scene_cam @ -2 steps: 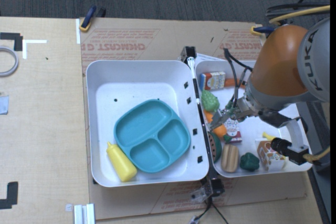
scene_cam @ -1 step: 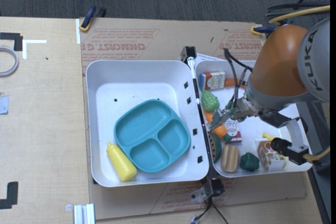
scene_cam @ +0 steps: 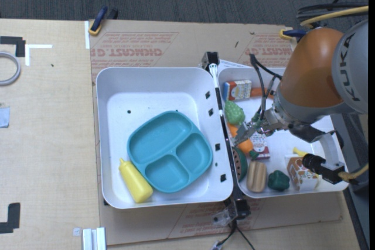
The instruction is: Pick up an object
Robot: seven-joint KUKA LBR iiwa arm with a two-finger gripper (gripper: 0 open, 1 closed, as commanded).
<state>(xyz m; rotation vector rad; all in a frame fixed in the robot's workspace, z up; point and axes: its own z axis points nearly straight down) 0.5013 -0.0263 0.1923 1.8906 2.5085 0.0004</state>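
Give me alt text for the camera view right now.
The gripper is low in the right bin, among small toy foods near its left wall. The left bin holds a blue divided plate and a yellow bottle.

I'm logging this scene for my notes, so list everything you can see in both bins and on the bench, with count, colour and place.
Divided plate: one, teal, middle of left bin.
Bottle: one, yellow, left bin's near-left corner, beside the plate.
Small carton: one, orange and white, far end of right bin.
Green bumpy item: one, right bin, beside the divider.
Tan roll: one, right bin's near edge.
Dark green item: one, right of the roll.
Juice-style carton: one, white and orange, near-right corner.
Clamp: one, blue and yellow, bench's far edge.
Arm: grey with orange band; gripper low over the right bin.
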